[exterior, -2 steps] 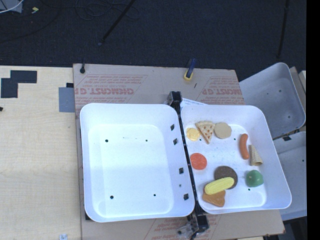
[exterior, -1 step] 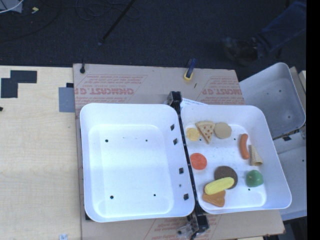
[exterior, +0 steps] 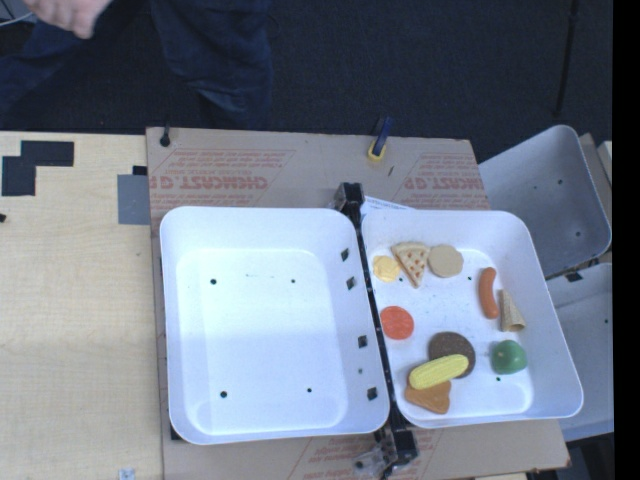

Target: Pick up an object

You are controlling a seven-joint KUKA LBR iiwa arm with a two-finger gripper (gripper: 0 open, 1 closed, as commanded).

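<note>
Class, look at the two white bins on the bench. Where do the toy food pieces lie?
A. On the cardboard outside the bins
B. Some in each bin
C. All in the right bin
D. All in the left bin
C. The pieces, such as the yellow corn, the red disc and the green ball, all lie inside the right bin.
</note>
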